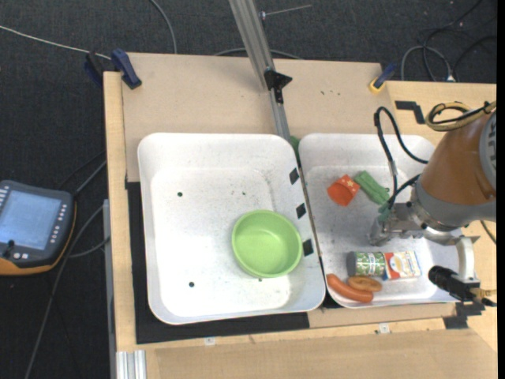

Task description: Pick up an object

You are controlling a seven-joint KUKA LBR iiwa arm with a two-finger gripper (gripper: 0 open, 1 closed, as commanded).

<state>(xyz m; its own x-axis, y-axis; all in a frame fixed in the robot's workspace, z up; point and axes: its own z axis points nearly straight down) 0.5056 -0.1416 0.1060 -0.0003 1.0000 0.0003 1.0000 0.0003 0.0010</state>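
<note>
The fingers point(384, 229) hang low in the right bin point(327, 150), and from this slant I cannot tell whether they are spread or pressed together; nothing shows between them. They sit in the middle of the bin's clutter. At about six o'clock from them, just beside, lies a small green-labelled can point(368, 264) on its side, with a red-and-white carton point(403, 265) touching it on the right. Further toward seven o'clock, at the bin's near rim, lies a red sausage-shaped toy point(349, 289) with an orange piece point(364, 283) on it. Toward ten o'clock sits an orange-red cup point(343, 190), and a green block point(371, 185) leans just beside it at eleven. The left bin point(158, 172) holds a green bowl point(266, 244), well apart.

The step in hand looks like the descent toward a grasp, with no object lifted yet. The next move likely calls for settling over one item, probably the can, closing on it cleanly without nudging the carton.
</note>
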